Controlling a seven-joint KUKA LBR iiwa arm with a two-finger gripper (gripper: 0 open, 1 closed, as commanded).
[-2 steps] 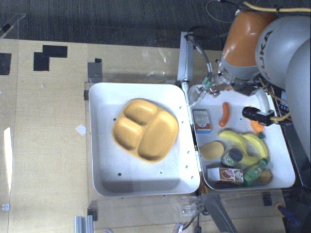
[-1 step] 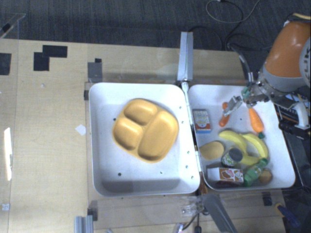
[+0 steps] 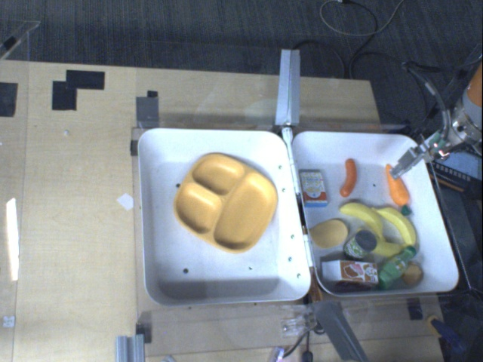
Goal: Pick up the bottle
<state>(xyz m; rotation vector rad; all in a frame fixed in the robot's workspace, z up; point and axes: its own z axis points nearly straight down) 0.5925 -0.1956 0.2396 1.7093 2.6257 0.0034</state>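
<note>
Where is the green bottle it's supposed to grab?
The green bottle lies in the right bin's near right corner, just below the bananas and beside a small carton.

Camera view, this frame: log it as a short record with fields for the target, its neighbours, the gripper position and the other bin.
target: green bottle, lying in the right bin, near corner
neighbours: bananas, a can and a small carton close around it
gripper: over the right bin's far side, beside the carrot, apart from the bottle
left bin: yellow bread-shaped block
task status: bottle not picked up
</note>
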